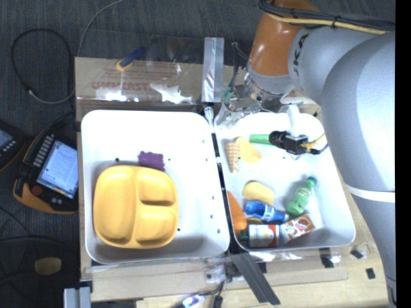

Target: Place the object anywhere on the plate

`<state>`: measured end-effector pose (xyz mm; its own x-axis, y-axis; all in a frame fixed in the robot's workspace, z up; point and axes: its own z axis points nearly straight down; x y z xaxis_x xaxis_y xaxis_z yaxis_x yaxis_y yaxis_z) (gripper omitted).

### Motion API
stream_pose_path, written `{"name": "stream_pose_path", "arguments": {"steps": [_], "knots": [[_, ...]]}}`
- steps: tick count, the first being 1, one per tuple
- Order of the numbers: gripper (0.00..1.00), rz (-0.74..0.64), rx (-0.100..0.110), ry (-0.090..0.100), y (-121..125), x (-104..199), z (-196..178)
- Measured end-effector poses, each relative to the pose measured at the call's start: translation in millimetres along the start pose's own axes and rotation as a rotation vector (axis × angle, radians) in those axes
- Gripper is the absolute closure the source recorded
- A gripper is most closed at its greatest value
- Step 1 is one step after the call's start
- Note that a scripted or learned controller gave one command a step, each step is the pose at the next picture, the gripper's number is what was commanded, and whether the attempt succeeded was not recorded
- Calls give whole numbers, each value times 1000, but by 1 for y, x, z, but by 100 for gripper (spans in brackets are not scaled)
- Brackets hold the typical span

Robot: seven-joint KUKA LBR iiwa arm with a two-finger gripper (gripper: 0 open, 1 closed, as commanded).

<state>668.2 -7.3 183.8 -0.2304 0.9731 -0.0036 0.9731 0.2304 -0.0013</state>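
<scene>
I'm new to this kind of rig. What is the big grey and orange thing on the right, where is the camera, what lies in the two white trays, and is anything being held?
The grey shape with the orange band is a robot arm reaching in from the right. Its gripper sits at the far edge of the right bin, near the divider.

One fixed camera looks down at a slant on both bins.

The left bin holds a yellow plate with compartments, and a small purple object just behind it.

The right bin holds toy groceries: a cone, a green bottle, a blue can, a carrot and a red-labelled bottle.

I cannot make out anything held by the gripper, and nothing is on the plate.
</scene>
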Motion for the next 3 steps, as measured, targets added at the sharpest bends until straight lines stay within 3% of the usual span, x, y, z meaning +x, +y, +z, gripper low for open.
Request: {"name": "stream_pose_path", "arguments": {"steps": [1,2,3], "knots": [[100,103,0,1,-16,-68,0],[100,174,1,2,-28,-119,36],[100,173,-1,0,-46,-195,62]]}}
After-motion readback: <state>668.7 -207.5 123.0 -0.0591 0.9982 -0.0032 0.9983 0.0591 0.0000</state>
